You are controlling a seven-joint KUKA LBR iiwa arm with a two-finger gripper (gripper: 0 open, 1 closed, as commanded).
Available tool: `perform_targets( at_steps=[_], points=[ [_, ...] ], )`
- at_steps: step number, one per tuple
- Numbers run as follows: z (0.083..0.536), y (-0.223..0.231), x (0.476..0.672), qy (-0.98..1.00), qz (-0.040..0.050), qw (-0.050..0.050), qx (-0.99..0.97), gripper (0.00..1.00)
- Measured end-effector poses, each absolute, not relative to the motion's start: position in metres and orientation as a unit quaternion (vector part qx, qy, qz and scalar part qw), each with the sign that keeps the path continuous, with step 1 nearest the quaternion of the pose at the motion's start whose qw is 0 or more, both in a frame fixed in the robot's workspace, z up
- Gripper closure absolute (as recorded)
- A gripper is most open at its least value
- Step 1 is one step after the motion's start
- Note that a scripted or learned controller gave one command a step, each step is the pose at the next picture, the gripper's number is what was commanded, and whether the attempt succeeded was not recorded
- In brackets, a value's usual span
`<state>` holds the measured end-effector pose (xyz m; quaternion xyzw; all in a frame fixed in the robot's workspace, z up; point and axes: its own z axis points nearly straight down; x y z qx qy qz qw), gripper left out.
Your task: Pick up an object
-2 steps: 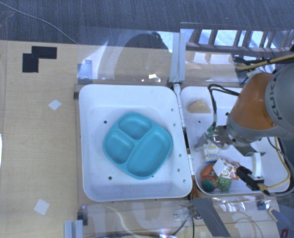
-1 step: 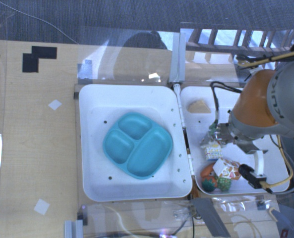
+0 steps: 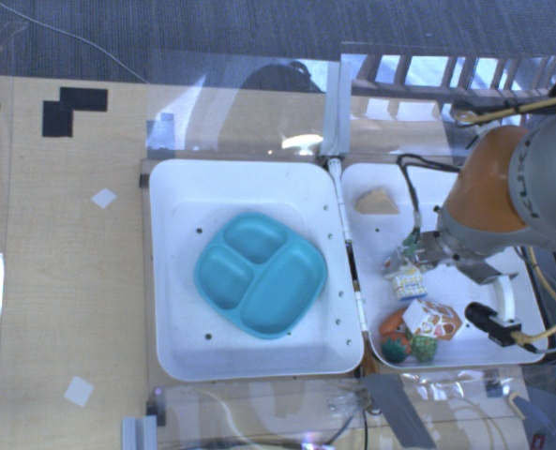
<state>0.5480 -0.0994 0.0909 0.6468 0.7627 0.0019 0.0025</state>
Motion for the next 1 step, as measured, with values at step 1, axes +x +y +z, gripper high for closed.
perform_targets(
  at_steps=[1],
  points=[
    [0.2208,-0.0361,0.5551,0.745,0.0021,0.002,0.667,1.00]
  ],
)
